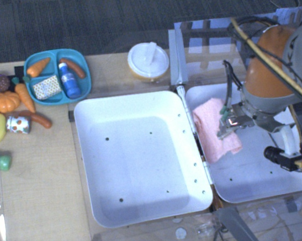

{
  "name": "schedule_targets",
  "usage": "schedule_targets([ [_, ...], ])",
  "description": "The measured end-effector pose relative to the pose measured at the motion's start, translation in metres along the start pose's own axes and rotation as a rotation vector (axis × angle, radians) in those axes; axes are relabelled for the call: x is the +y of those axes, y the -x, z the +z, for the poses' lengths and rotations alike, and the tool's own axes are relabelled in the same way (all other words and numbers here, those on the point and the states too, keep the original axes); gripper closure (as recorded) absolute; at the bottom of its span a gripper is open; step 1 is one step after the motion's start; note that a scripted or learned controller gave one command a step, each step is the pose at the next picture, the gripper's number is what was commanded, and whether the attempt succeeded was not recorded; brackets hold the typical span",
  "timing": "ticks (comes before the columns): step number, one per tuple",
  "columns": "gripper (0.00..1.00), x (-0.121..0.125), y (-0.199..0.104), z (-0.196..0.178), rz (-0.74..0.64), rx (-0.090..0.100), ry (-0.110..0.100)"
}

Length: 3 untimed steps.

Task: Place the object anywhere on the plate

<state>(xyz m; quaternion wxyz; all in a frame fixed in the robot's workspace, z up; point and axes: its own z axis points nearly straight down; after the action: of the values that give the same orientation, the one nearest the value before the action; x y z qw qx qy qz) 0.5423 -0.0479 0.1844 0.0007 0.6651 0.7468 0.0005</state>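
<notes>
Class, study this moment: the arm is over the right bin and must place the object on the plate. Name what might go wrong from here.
1. The pink cloth is soft and lies against the right bin's left wall; the gripper may pinch only an edge and let it slip.
2. The blue plate sits far off beyond the left bin, with toy food already on it, so the cloth could drape off.

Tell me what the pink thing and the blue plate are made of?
The pink thing looks like soft cloth, maybe a small towel: it lies folded and rumpled, with a dull, fuzzy surface. The blue plate looks like hard plastic: smooth, a little shiny, with moulded walls that split it into compartments. Both are guesses from their look alone.
</notes>
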Motion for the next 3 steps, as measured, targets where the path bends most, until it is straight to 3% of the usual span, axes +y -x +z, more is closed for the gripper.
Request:
schedule_targets([
  [1, 1.0, 0.001, -0.001, -0.04, -0.006, 0.0, 0.001],
  [3, 1.0, 0.035, -0.098, -0.039, -0.811, 0.0, 0.002],
])
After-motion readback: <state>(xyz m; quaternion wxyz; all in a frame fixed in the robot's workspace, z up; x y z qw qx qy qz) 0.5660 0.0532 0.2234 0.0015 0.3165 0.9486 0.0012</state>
